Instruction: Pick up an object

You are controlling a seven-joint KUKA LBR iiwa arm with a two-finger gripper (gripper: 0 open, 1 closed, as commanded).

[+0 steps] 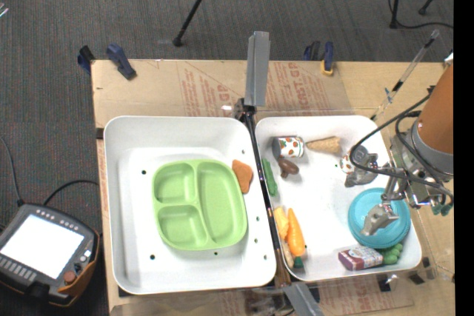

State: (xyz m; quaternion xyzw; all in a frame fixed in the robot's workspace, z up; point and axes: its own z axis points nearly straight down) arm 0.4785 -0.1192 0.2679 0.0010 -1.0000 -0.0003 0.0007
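Claw: the gripper (382, 217) hangs over the blue bowl (379, 219); I cannot tell its state.
Bowl place: near corner of the right bin (326, 271), just beside the pink box (361, 257).
Handling: probably light, stiff plastic, slippery; best pinched across the rim.
Axis: round, opening upward, no long axis.
Alternative: carrot (295, 232), left of the bowl, lying lengthwise toward the bin's near edge.

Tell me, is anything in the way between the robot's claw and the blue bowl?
Nothing visible is. The gripper is right over the blue bowl in the right bin. The small box and green toy sit beside the bowl, not between them.
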